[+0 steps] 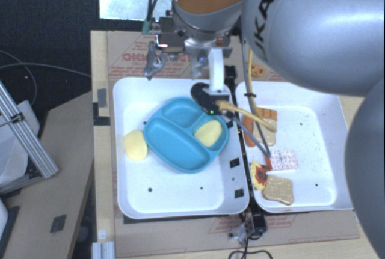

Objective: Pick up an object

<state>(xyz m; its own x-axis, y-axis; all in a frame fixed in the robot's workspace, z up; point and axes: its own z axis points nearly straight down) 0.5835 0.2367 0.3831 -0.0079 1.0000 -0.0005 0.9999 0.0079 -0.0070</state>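
The left bin holds a blue plate with three little sections, and a yellow oval piece lies in the section on the plate's right side. A yellow lump lies on the bin floor just beside the plate's left edge (I cannot tell if they touch). The right bin holds a toast-shaped piece near its bottom left corner and a red and white packet just above it. The yellow lump is taller than it is wide, so its long way runs up and down the frame. The oval piece leans from lower left to upper right. The lump sits near the left wall of its bin, with a little bare floor between. The bottom part of the left bin is bare white floor, and so is the right half of the right bin. The gripper hangs over the top left rim of the left bin, well apart from the lump. I cannot tell if it is spread or pinched.
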